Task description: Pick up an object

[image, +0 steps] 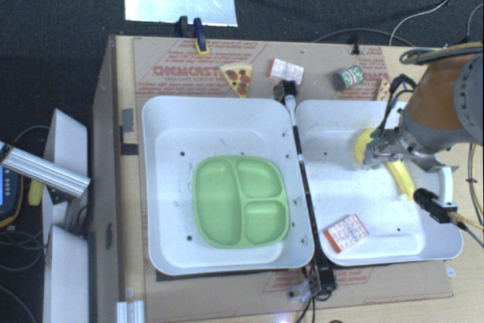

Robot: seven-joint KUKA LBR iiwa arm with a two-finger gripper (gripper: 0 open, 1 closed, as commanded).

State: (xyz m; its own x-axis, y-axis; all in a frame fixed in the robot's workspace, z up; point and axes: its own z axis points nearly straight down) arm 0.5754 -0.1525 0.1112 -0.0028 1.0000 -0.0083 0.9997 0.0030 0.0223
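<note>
A yellow banana (pixel 400 178) lies in the right bin (pixel 333 132), running from its middle toward the right wall. My gripper (pixel 377 152) is down over the banana's upper left end, where a yellow bulge shows beside it. A small red and white box (pixel 345 232) rests near the front of the same bin, well apart from the gripper. The arm comes in from the right with its orange band above the wrist.
The left bin (pixel 170 125) holds a green divided plate (pixel 242 200). On the cardboard behind the bins lie a pizza slice toy (pixel 237 77), a white and pink packet (pixel 286 71) and a green can (pixel 350 77). A black divider (pixel 296 147) runs between the bins.
</note>
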